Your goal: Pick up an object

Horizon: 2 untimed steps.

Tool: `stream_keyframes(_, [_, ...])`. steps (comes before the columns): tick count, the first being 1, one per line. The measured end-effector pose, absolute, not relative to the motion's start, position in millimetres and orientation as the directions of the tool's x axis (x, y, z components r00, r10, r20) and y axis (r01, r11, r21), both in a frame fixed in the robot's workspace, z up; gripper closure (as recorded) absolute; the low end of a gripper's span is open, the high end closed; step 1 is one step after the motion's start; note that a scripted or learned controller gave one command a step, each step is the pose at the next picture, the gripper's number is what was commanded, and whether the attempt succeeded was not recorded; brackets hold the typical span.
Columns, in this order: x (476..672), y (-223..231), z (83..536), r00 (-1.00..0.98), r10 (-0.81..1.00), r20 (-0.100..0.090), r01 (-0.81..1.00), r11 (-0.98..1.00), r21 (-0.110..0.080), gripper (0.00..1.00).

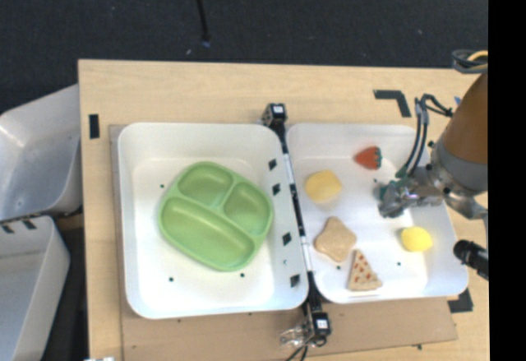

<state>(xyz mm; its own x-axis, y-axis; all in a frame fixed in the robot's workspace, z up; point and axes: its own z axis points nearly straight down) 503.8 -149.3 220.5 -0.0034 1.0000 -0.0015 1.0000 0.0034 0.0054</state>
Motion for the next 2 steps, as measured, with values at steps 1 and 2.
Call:
stream_keyframes(1, [505.4, -150, 269, -0.004, 1.000, -0.002, 1.000, 0.004, 0.007, 1.00])
stream_keyframes(2, [518.6, -103, 257, -0.006, 1.000, 0.000, 1.000, 0.006, 0.000, 1.00])
